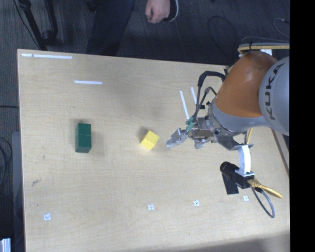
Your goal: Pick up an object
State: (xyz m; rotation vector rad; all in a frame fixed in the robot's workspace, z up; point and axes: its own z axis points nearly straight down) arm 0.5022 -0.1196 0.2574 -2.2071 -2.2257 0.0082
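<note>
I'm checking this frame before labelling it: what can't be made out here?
- End effector, camera view: too small and blurred to tell whether its fingers are open or shut, or whether it touches the yellow block beside it.
- Arm: cut off by the right edge.
- Person's hand: cut off by the top edge.
- Green block: its height is not readable from above.
- Small floor markers: too small to read.

Yellow block (149, 140) on pale wood bench (123, 197); dark green block (83, 137) left of it; orange-banded grey arm (251, 93) right.
</note>
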